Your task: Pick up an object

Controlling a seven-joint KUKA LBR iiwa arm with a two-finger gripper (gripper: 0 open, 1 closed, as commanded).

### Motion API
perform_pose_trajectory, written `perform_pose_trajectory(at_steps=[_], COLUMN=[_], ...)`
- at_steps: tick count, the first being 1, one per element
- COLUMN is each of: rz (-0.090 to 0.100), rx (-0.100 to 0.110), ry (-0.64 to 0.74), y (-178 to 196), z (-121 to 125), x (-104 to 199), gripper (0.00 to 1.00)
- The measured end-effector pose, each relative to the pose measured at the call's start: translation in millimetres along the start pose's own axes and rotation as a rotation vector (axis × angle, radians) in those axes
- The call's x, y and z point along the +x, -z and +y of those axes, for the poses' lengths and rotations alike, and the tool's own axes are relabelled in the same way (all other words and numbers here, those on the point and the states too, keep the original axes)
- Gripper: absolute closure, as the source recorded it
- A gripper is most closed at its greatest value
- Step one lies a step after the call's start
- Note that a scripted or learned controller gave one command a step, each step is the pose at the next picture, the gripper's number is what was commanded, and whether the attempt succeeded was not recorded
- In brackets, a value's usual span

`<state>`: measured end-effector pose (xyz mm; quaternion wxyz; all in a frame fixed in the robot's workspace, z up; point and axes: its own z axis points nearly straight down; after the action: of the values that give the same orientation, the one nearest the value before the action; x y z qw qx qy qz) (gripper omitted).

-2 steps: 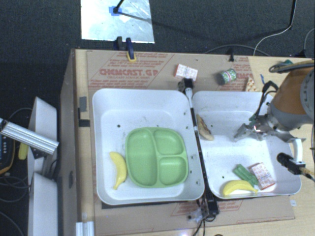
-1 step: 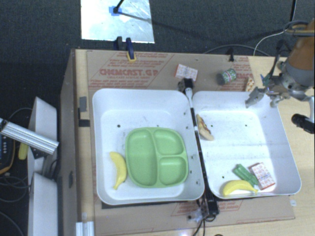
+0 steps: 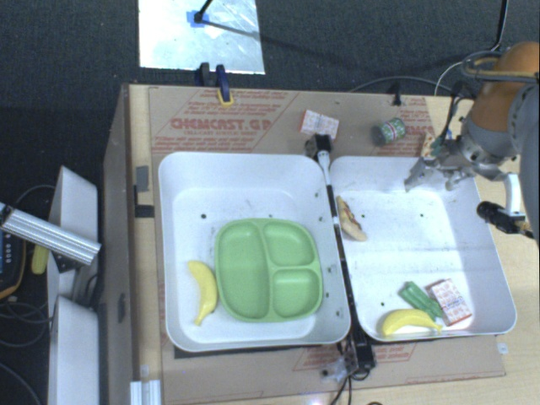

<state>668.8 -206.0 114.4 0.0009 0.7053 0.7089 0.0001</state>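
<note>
The right bin (image 3: 472, 251) holds a yellow banana (image 3: 407, 321) at its front edge, with a green object (image 3: 419, 299) and a red-and-white packet (image 3: 448, 301) just behind it. A tan, banana-like piece (image 3: 350, 221) lies by the divider between the bins. In the left bin (image 3: 194, 184) a green divided plate (image 3: 270, 269) sits next to a second yellow banana (image 3: 203, 290). My gripper (image 3: 432, 180) hangs over the right bin's far right corner. Its fingers are spread open with nothing between them, well away from every object.
On the cardboard behind the bins stand a small can (image 3: 391, 130), a paper tag (image 3: 320, 124) and a blue-and-yellow clamp (image 3: 221, 81). A cable runs along the arm at the right. A metal bar (image 3: 51, 234) sticks out at the left.
</note>
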Motion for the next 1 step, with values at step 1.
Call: perform_pose_trajectory(at_steps=[1], rz=[0.000], rx=[-0.001], ry=[0.000], y=[0.5], z=[-9.4], x=[27.0], gripper=[0.00])
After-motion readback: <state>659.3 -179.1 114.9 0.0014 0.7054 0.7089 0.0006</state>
